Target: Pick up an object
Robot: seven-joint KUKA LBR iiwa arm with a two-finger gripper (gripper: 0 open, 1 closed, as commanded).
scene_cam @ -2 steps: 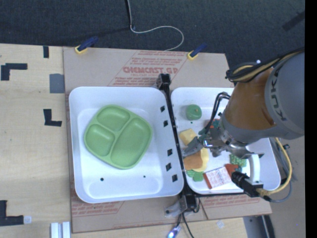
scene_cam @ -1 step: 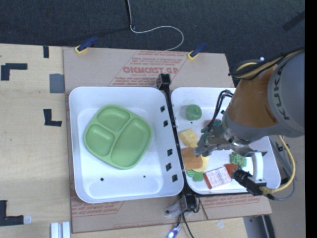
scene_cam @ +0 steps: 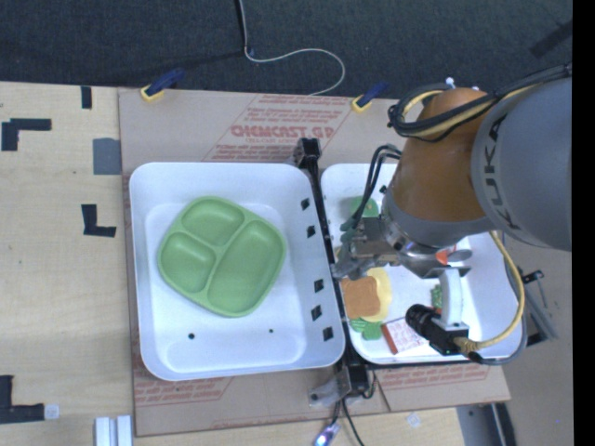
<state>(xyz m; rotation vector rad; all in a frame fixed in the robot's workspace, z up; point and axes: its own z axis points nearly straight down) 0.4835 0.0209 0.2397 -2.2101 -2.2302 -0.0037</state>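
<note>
- Toy burger (scene_cam: 361,297): lies in the right bin (scene_cam: 507,337), by its left wall, just beside a yellow piece (scene_cam: 379,283).
- Gripper (scene_cam: 358,249): positioned low over the right bin, just above the burger; its state cannot be told.
- Red packet (scene_cam: 402,335): lies near the front rim.
- Green plate (scene_cam: 222,255): seated in the left bin (scene_cam: 158,193).

Even, soft overhead light; slightly blurry, faint shadows, no glare.
</note>
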